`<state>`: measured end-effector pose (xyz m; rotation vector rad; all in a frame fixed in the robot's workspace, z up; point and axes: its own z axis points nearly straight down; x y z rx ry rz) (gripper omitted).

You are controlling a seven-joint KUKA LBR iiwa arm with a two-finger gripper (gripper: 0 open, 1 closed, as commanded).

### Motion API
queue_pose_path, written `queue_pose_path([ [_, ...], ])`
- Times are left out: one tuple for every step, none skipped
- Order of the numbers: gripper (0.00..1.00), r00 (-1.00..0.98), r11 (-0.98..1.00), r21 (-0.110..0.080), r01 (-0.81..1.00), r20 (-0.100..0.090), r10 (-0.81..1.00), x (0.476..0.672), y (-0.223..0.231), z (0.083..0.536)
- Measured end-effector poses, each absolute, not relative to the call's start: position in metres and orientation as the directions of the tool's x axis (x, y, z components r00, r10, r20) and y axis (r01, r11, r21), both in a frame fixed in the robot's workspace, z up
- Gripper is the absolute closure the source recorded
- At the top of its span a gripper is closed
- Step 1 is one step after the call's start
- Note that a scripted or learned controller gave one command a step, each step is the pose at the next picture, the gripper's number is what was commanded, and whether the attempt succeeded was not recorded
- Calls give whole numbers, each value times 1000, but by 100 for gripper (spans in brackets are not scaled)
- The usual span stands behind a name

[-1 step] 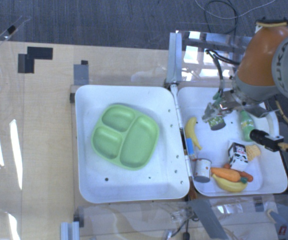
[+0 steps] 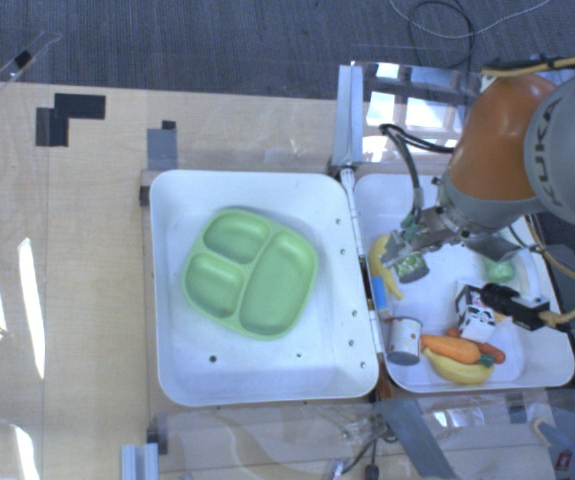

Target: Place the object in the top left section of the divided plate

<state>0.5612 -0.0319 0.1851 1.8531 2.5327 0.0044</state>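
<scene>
Camera view
Arm: enters from the right; grey body with orange band high over the right bin; wrist angled down and to the left
Gripper: low over the upper left part of the right bin; its tip is a small, cluttered shape, so I cannot tell its state
Banana: yellow, lying along the right bin's left wall, just beside and below the gripper; contact cannot be judged
Can: small, by the right bin's left wall, below the banana, near the gripper but apart from it
Carrot: orange, near the front wall; a second banana just beneath it
Cow toy: black and white, just above the carrot
Green item: right of the gripper, apart
Plate: green, divided, in the middle of the left bin, well apart from the gripper; sections bare
</scene>
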Motion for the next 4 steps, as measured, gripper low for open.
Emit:
queue_pose_path([
  [100, -277, 277, 5, 961, 0, 961, 537, 41, 214],
  [100, -249, 249, 5, 968, 0, 968, 573, 96, 233],
  [100, -318, 318, 3, 948, 0, 948, 564, 157, 214],
  [100, -325, 325, 7, 946, 0, 946, 565, 158, 225],
])
